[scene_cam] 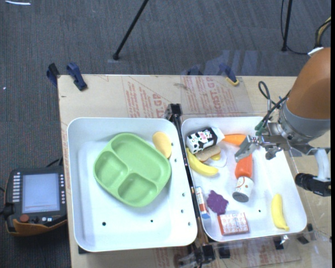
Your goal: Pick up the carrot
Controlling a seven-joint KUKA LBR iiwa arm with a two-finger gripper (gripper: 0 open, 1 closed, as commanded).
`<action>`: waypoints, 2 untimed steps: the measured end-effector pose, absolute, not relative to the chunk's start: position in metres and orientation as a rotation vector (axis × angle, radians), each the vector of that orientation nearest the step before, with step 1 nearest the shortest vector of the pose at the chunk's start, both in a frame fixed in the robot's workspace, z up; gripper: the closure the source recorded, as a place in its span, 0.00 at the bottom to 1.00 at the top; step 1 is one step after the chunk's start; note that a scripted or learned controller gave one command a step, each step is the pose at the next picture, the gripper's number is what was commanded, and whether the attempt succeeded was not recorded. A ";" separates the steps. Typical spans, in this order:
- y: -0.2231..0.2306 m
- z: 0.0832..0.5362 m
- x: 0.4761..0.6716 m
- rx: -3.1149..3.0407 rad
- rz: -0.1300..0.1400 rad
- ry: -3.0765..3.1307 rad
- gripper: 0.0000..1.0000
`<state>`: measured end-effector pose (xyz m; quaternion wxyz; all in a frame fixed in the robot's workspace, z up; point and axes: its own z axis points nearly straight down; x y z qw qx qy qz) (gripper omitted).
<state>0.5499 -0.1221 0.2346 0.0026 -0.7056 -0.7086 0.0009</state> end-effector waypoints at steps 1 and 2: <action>-0.179 0.183 0.581 -2.399 0.006 -2.019 0.00; -0.200 0.090 0.645 -2.591 -0.001 -1.753 0.00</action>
